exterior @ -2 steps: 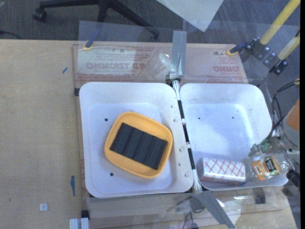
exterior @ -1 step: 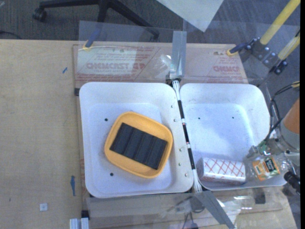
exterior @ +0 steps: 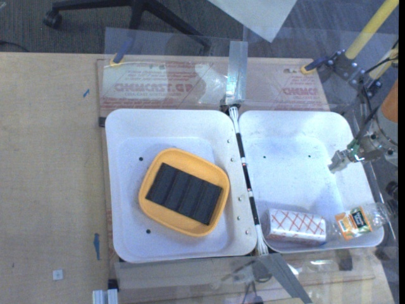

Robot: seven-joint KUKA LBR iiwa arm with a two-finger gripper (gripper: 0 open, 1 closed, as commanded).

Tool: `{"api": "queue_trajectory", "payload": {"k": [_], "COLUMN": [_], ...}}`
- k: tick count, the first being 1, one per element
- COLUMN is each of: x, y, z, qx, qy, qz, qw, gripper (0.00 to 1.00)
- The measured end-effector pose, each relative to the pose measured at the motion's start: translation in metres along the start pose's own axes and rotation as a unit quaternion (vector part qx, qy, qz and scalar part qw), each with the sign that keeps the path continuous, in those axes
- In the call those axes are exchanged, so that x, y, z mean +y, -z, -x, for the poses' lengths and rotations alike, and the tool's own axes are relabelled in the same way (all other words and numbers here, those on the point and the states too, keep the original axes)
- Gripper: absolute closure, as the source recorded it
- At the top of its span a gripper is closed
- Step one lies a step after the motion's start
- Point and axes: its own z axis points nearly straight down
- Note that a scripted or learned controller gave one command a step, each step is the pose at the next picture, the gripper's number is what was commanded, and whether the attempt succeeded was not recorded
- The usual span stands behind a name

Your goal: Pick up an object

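Objects lie in both white bins. In the right bin (exterior: 297, 138) a white box with an orange-red lattice pattern (exterior: 297, 226) rests on its side against the front wall, near the divider between the bins. Just beside it to the right, in the front right corner, sits a small orange packet (exterior: 353, 223) with a dark label; some print shows on that label, but it is too small to read. Its right end looks wrapped in clear plastic, though the glare there makes that hard to judge.

The left bin (exterior: 126, 138) holds a yellow tray (exterior: 154, 176), tilted a little, with a black ribbed block (exterior: 185, 193) lying inside it.

The gripper (exterior: 338, 162) hangs over the right side of the right bin, well apart from the box and the packet, with nothing visibly in it. Whether the jaws are parted or closed, the view is too small to tell.

Behind the bins, on the wooden desk (exterior: 44, 170), a clear sheet covers two faded red printed labels (exterior: 155, 87); the left one seems to read "CHEMCAST GP", the right one is too washed out to read. A yellow pole (exterior: 373, 21) slants in at the upper right, and an office chair base (exterior: 133, 8) stands on the floor beyond the desk.
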Motion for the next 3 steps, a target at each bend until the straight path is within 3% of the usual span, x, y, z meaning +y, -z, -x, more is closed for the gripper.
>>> {"api": "queue_trajectory", "payload": {"k": [1, 2, 3], "x": [0.0, 0.023, -0.002], "y": [0.0, 0.021, 0.042], "z": [0.0, 0.0, -0.025], "qx": [0.0, -0.001, 0.001], "qy": [0.0, 0.089, 0.082], "qz": [0.0, 0.001, -0.001], "qw": [1.0, 0.996, 0.9966], "gripper": [0.0, 0.0, 0.0]}}
